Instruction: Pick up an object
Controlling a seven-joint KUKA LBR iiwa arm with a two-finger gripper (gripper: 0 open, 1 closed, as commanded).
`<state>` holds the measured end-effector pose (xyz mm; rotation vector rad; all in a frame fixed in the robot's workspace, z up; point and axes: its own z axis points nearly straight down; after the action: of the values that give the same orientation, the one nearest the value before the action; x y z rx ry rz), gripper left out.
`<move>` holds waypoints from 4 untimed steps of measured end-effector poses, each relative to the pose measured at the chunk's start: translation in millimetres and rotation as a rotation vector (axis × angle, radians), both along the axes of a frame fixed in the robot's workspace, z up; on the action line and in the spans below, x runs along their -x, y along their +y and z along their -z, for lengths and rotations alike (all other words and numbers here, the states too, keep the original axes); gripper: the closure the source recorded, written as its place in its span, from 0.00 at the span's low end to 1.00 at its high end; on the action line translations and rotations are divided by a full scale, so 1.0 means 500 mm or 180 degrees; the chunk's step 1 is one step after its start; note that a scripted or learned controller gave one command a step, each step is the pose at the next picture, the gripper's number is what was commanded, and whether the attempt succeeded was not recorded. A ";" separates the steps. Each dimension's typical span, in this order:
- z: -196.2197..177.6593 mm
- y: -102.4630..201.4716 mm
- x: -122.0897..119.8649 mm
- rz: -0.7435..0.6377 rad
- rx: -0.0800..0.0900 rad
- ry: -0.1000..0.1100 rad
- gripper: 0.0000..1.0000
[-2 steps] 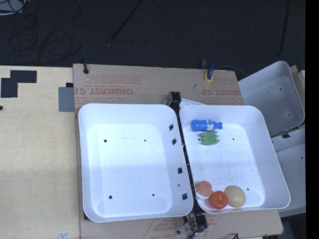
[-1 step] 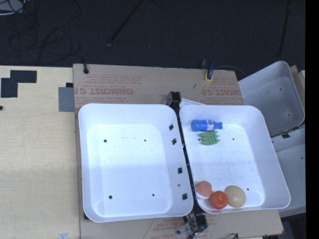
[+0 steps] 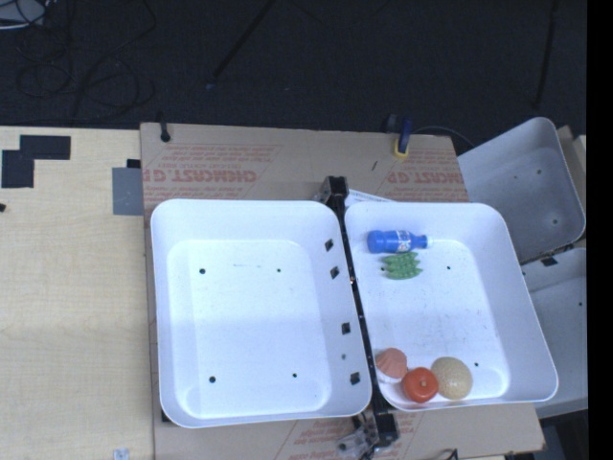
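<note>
**A:** Item one, the largest?

**B:** Cardboard sheet (image 3: 249,166) with red print. It lies under the right bin (image 3: 450,314) and sticks out past that bin's far and near edges.

**A:** Item two?

**B:** Left bin (image 3: 249,314), white and shallow. Its rim touches the right bin's left rim, and black clips (image 3: 345,329) sit along the seam. Its floor is bare.

**A:** And the right bin itself?

**B:** White and shallow, with a wide bare stretch of floor through the middle and along the right wall. The objects sit at its far left and near left corners.

**A:** What is in it, going down in size?

**B:** Blue bottle (image 3: 396,241) with a white cap, lying on its side by the far wall, close to the left rim. Tan round object (image 3: 452,378) against the near wall. Green leafy piece (image 3: 402,266) just in front of the bottle, apart from it. Red tomato-like ball (image 3: 420,384) on the near wall's slope, touching the tan one's left side. Pinkish round piece (image 3: 391,362) in the near left corner, touching the red ball.

**A:** Room around them?

**B:** The bottle and green piece have open floor to their right and front. The near trio is hemmed in by the wall and by each other.

**A:** State of the gripper?

**B:** Cannot tell. All the objects rest on the bin floor.
</note>
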<state>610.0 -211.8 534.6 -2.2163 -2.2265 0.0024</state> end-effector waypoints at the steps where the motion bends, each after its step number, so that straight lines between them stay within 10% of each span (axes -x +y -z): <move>1: -0.005 -0.001 0.009 0.0006 -0.0003 0.0005 0.00; 2: -0.006 -0.005 0.135 0.0025 -0.0009 0.0011 0.00; 3: -0.026 -0.003 0.128 0.0008 -0.0003 0.0010 1.00; 4: -0.024 -0.003 0.128 0.0005 -0.0005 0.0014 0.00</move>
<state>546.1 -213.1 546.8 -2.2151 -2.2219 0.0056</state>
